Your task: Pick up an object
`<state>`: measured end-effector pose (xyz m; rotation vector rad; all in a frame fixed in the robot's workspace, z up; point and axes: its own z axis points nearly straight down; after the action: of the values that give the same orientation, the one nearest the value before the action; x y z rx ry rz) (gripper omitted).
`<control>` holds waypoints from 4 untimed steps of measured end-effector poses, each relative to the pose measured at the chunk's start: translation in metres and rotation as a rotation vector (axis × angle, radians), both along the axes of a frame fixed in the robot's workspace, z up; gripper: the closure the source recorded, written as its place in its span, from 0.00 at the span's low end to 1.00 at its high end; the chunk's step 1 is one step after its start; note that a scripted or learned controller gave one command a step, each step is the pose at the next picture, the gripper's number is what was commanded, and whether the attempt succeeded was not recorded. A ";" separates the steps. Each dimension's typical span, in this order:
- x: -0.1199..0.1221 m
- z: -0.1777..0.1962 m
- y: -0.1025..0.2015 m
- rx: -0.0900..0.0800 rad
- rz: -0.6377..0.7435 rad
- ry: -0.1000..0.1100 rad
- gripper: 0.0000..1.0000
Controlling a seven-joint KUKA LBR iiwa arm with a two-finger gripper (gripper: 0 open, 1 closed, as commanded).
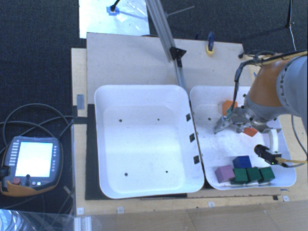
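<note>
My gripper (223, 124) hangs low over the middle of the right bin (206, 105), reaching in from the right. An orange block (228, 106) lies just behind it, close to the wrist. A second orange-red piece (250, 132) peeks out from under the wrist on the right. Along the bin's front edge sit a pink block (224, 173), a blue block (242, 161) and three green blocks (252, 175) packed in a row. Nothing shows between the gripper's tips.
The left bin (103, 129) stands beside the right one, sharing a middle wall (192, 137). A slanted metal pole (161, 23) crosses the back of the bench. A teach pendant (31, 165) lies off the bench at the left.
</note>
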<state>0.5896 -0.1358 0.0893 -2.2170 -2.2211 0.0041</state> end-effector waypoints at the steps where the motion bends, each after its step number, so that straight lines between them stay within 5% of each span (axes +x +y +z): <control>1: 0.002 0.014 0.000 0.000 0.002 -0.007 1.00; 3: -0.002 0.129 0.004 -0.002 0.003 -0.012 1.00; 4: -0.007 0.129 0.047 0.001 0.007 -0.006 1.00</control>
<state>0.5823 -0.0890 0.2179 -2.2113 -2.2313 -0.0031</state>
